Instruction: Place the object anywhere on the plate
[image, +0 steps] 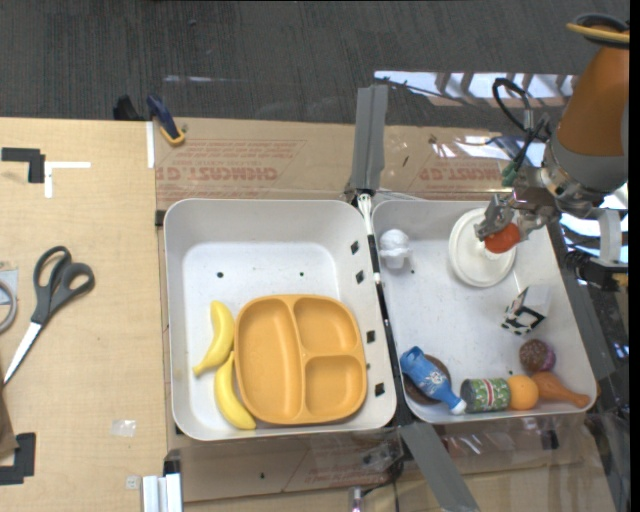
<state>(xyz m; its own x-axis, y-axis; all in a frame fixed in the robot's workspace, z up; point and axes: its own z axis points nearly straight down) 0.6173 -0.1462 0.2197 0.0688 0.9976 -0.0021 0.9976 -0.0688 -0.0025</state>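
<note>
Fingers (490, 222) clenched on a small red-orange object (503, 238), held over the white plate (476, 260) in the right bin (470, 330).

Gripper (498, 230) sits at the plate's upper right edge, the grey arm with its orange band (598, 90) reaching in from the right. Right bin also contains a small white item (394, 243) near its left wall, a black-and-white piece (522, 314), a blue bottle (431, 377), a green can (488, 394), an orange ball (523, 391) and a dark round fruit (537, 354). Left bin (260, 240) has an orange divided tray (298, 358) with two bananas (222, 365) touching its left side. Scissors (45, 300) lie on the bench, well apart.
</note>
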